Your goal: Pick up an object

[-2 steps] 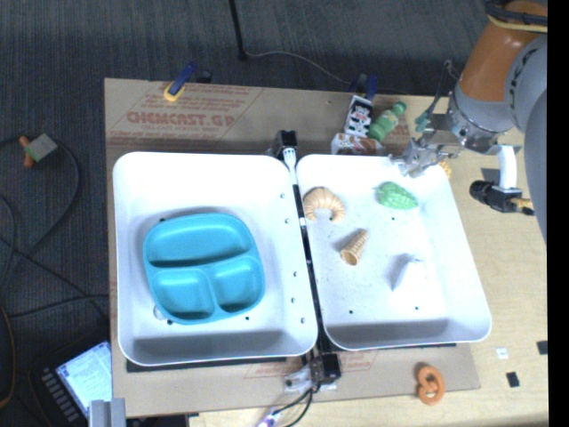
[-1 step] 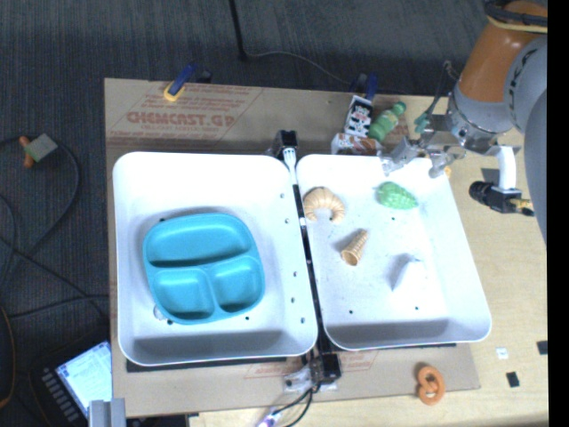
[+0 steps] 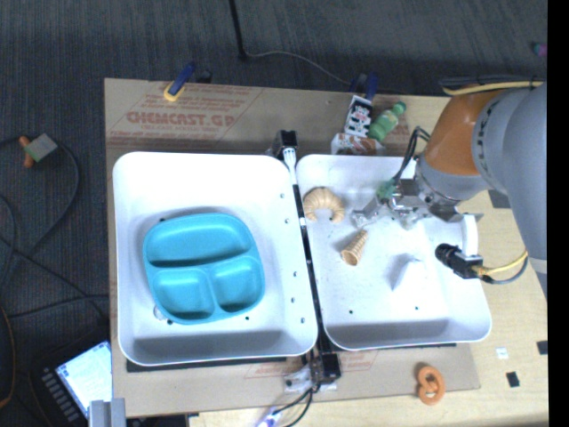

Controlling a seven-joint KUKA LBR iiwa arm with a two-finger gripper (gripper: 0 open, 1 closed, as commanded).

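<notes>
My gripper hangs low over the back of the right bin, reaching in from the right under the orange wrist band. A tan croissant lies just left of it, near the bin's back left corner. A small ice cream cone lies on its side a little in front of the gripper. A pale whitish piece rests further right on the bin floor. Nothing shows as held.
The left bin holds a blue divided plate. Behind the right bin stand a green bottle and a small carton. An orange pretzel toy lies on the bench in front. A black connector with a yellow cable hangs from the arm.
</notes>
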